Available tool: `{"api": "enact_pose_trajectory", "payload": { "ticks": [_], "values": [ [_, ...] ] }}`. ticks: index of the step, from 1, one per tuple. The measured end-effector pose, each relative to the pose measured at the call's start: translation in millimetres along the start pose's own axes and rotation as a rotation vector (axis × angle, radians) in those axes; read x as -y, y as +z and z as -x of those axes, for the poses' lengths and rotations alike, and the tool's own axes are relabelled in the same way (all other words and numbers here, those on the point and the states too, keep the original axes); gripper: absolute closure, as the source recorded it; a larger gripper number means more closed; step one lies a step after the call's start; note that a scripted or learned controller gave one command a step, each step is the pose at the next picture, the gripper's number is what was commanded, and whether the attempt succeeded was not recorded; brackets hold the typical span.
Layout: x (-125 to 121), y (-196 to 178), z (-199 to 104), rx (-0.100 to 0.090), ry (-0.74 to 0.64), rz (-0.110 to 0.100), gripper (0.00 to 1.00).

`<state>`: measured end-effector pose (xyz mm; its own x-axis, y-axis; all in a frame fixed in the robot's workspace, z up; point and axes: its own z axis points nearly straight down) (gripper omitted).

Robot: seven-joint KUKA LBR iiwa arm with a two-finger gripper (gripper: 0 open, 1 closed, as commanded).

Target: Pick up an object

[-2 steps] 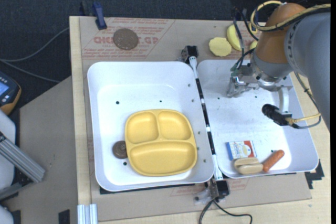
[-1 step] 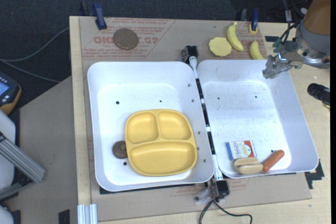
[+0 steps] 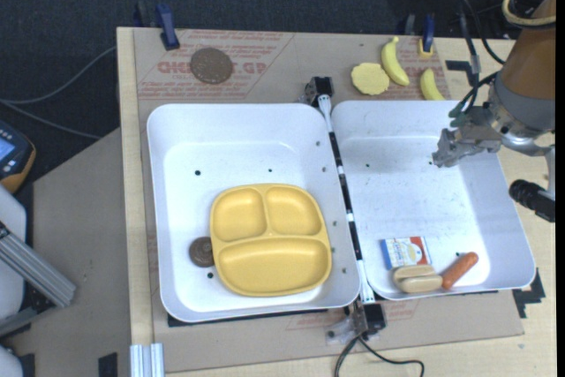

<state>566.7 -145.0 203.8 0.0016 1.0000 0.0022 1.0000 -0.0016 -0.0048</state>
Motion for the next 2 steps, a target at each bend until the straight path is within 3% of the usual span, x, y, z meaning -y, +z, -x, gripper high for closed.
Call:
{"api": "enact_pose_trajectory", "payload": {
  "ticks": [1,2],
  "values": [
    [-103.0,2.2,-28.1,0.004,-0.008,0.014,1.0],
    [-98.6,2.4,-25.6,0.003,-0.003,0.006,0.0]
  ]
}}
